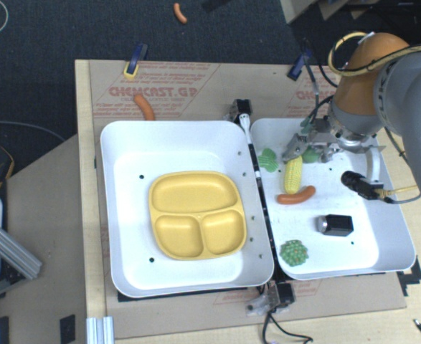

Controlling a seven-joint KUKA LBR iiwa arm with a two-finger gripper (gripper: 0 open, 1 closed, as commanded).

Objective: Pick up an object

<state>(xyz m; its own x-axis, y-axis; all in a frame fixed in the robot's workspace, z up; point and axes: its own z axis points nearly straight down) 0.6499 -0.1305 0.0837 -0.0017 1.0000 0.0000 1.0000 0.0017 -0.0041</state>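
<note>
My gripper (pixel 311 149) hangs low over the far part of the right bin (pixel 389 253), just above the top end of a yellow corn cob (pixel 293 175). A small green piece (pixel 310 157) shows right under the gripper; whether it is held is unclear. An orange sausage (pixel 296 196) lies just in front of the corn. A green leafy piece (pixel 267 159) sits by the bin's left wall. A black block (pixel 336 225) and a green broccoli head (pixel 293 252) lie nearer the front.
The left bin (pixel 124 192) holds a yellow three-compartment plate (pixel 196 213). An orange sausage (pixel 145 107) lies on the cardboard behind the left bin. The grey arm with its orange band (pixel 368 63) comes in over the right bin's far right corner.
</note>
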